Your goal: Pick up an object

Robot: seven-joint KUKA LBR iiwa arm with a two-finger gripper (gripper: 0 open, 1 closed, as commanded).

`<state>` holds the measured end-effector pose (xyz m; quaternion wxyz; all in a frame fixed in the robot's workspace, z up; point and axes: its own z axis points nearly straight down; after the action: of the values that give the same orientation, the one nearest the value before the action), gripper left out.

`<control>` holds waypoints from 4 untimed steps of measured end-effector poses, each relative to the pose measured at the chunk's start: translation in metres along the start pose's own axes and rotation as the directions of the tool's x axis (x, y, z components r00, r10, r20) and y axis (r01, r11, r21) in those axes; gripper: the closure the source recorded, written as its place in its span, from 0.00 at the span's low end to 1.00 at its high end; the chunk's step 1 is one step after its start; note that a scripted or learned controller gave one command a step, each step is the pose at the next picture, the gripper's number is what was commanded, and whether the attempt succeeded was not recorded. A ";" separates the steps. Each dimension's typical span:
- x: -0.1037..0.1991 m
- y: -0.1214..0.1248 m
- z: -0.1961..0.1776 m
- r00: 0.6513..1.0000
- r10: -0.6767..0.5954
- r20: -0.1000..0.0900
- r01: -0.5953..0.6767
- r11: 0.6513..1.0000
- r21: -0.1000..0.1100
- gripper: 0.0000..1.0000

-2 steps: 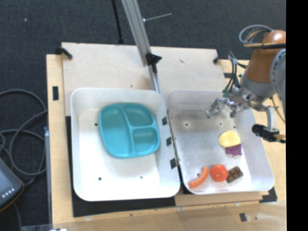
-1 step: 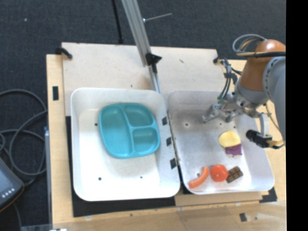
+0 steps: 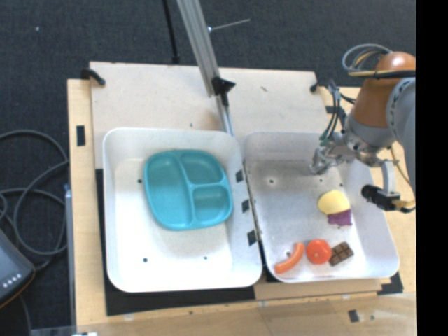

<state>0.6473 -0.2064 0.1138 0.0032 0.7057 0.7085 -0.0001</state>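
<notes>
Camera view looked down on a bench [image 3: 140, 96] with two white bins side by side. The left bin [image 3: 126, 257] held a blue plate [image 3: 187, 189] with three parts. The plate lay flat near the middle of that bin.

The right bin [image 3: 280, 187] held the small things. A yellow lemon-like ball [image 3: 333, 201] sat toward the right side, and a purple thing [image 3: 341, 218] touched it just below. Near the front edge lay an orange carrot-like piece [image 3: 290, 257], bent a little. A round red-orange ball [image 3: 318, 251] sat just beside it, and a brown block [image 3: 341, 253] lay just beside the ball.

The grey arm [image 3: 378, 110] with its orange band came in from the right. The gripper [image 3: 320, 162] hung over the back part of the right bin, above and a little left of the yellow ball. It was apart from all the small things. Nothing could be seen in the claw, and it was too small and dark to tell whether it was apart or together.

A long metal pole [image 3: 199, 37] slanted down from the top to the gap between the bins.
</notes>
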 end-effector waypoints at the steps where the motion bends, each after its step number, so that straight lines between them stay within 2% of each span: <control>1: -0.006 0.001 -0.065 1.000 0.004 -0.001 -0.004 1.000 -0.004 1.00; 2: -0.008 0.002 -0.120 1.000 0.001 -0.001 -0.001 1.000 -0.004 1.00; 3: 0.040 -0.004 -0.132 1.000 -0.002 -0.005 0.002 1.000 0.001 1.00; 4: 0.093 -0.003 -0.122 1.000 -0.003 -0.006 0.003 1.000 0.004 1.00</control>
<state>0.6430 -0.1129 0.2359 -0.0003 0.7048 0.7094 0.0003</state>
